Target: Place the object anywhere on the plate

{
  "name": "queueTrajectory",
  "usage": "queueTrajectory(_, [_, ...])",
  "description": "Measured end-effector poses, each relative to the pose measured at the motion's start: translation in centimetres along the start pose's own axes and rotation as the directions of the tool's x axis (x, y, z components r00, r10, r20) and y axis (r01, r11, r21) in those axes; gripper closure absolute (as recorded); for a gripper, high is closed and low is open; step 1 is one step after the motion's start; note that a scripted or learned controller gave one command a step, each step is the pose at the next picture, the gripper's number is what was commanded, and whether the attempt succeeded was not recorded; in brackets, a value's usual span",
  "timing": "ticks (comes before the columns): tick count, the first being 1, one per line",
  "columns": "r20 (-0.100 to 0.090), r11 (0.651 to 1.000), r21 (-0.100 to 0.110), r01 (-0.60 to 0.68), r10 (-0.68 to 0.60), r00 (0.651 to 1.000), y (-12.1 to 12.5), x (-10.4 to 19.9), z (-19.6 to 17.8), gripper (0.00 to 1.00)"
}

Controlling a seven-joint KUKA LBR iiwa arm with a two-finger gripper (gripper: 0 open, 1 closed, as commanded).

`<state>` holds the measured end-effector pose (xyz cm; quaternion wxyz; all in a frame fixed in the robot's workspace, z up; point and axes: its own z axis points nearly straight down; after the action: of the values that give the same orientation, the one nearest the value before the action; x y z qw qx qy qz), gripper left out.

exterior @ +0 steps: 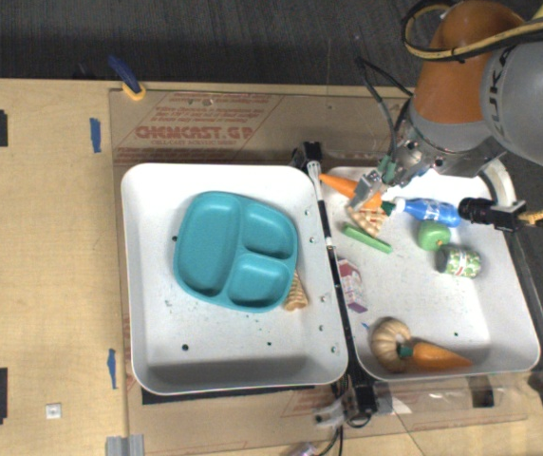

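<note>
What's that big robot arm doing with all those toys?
The robot arm's gripper is reaching down into the right bin, at its top left corner, right over an orange toy and a tan waffle-looking piece. It is meant to put a toy on the blue plate in the left bin. No toy lies on the plate yet; a cone-like toy sits right beside it.

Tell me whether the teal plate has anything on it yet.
Empty. The plate in the left bin shows bare teal in all its compartments; a tan item lies beside its lower right edge, on the bin floor.
</note>
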<state>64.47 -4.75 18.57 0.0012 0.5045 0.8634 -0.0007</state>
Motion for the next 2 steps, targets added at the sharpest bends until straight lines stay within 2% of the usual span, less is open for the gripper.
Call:
queueTrajectory(1, [0.001,0.997,-0.007,-0.082,0.082,0.997,4.7,3.6,-4.0,1.00])
queueTrajectory(2, [-0.007,0.998,0.001,-0.057,0.057,0.998,4.4,13.5,-0.3,1.00])
